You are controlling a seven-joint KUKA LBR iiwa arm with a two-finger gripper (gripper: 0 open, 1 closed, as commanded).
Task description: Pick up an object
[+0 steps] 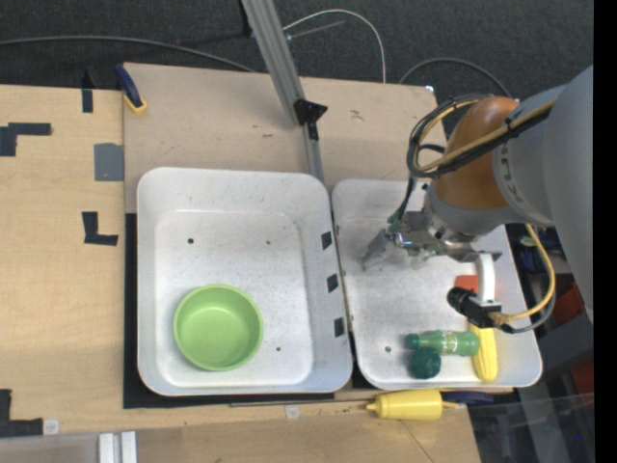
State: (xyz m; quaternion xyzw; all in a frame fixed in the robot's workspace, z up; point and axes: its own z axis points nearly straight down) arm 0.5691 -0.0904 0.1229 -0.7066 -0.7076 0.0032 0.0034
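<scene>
Gripper (378, 250) low over right bin (371, 355), fingers spread, nothing between. Green bowl (218, 327) in left bin (231, 191).

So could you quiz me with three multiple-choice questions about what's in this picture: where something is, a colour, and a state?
1. Where is the round green plastic bowl?
A. left white bin
B. right white bin
C. bare bench

2. What colour is the band above the arm's wrist?
A. blue
B. orange
C. white

3. How does the bowl sit?
A. upside down
B. on its side
C. upright, opening up

Answers: 1 A, it sits in the near corner of the left bin. 2 B, the orange band shows above the robot's hand. 3 C, its hollow inside faces the camera.
</scene>
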